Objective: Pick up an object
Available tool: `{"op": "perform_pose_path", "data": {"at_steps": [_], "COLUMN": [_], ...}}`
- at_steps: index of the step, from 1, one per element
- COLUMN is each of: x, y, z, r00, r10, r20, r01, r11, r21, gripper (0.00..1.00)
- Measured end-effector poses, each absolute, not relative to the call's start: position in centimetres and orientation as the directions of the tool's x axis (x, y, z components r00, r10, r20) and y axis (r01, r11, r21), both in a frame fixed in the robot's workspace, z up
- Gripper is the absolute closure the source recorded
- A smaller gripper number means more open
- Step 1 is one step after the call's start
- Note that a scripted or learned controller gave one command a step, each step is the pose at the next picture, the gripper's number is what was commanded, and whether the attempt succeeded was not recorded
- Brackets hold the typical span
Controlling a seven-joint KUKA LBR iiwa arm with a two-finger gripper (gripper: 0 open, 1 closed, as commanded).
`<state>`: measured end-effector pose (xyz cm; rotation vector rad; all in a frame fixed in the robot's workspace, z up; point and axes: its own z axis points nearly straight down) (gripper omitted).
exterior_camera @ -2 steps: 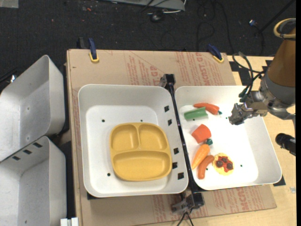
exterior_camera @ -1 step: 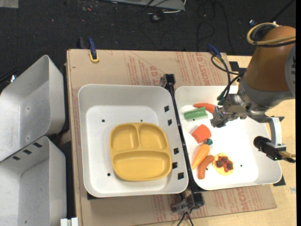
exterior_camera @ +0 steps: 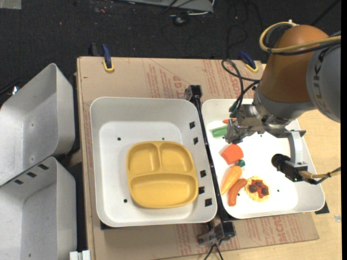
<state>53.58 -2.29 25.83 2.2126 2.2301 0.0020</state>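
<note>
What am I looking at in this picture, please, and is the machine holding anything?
This is a single photo from a camera fixed above a bench, looking down at a slant. The big grey and orange shape coming in from the right is a robot arm. At its end is the gripper, the part that picks things up.

Two shallow white bins sit side by side. The left bin holds a yellow divided plate. The right bin holds toy food: a green piece, a red-orange piece, a carrot, a sausage and a small yellow round with dark red topping.

The gripper hangs over the right bin, near the green piece. From this angle I cannot tell whether it holds anything.
</note>
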Motion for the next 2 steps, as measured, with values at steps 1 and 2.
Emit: {"op": "perform_pose_path", "data": {"at_steps": [1, 2], "x": [54.3, 54.7], "y": [2.3, 7.8], "z": [24.1, 22.6], "r00": [-0.008, -0.008], "r10": [1.000, 1.000], "r20": [0.001, 0.001], "r01": [1.000, 1.000], "r11": [0.008, 0.008], "r21": [-0.003, -0.003], "gripper": [1.00, 1.00]}}
